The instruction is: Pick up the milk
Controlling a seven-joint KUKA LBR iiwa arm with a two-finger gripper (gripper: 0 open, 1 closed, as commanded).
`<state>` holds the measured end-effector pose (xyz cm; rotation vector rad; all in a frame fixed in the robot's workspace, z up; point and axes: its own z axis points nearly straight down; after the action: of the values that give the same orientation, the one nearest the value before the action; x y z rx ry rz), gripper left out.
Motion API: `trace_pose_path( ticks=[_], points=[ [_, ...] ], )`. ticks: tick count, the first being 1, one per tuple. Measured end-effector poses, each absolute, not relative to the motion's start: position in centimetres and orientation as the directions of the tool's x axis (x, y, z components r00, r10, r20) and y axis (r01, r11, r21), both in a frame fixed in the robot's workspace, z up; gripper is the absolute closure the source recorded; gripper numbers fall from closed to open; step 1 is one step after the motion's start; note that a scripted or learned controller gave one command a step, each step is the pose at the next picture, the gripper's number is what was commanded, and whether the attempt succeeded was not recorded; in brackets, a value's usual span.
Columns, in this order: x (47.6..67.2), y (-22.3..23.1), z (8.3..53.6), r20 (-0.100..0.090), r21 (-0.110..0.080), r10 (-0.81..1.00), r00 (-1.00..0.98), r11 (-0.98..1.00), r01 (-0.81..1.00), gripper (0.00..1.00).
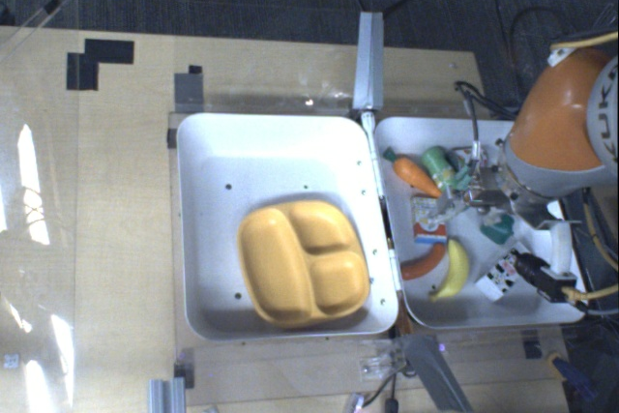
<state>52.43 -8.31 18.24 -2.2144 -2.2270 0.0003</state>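
Note:
The milk looks like a small white carton with blue and red print. It lies in the right bin, near the bin's left side, between a carrot and a banana. My gripper hangs low over the middle of that bin, just to the right of the carton and slightly behind it. The grey wrist and its orange band hide the bin's far right part. Nothing is visibly lifted off the bin floor.
Around the milk lie a carrot, a green item, a banana, a red sausage, a teal piece and a white spotted box. A big yellow bread-like block sits in the left bin.

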Motion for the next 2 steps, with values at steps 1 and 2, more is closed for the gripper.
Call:
trace_pose_path(
  ticks=[1,2],
  points=[
    [48.8,-14.7,17.9,0.0,0.001,0.993,-0.117,0.117,0.993,0.0],
    [49.3,-17.4,12.3,-0.011,0.017,0.983,-0.184,0.184,0.983,0.0]
  ],
)
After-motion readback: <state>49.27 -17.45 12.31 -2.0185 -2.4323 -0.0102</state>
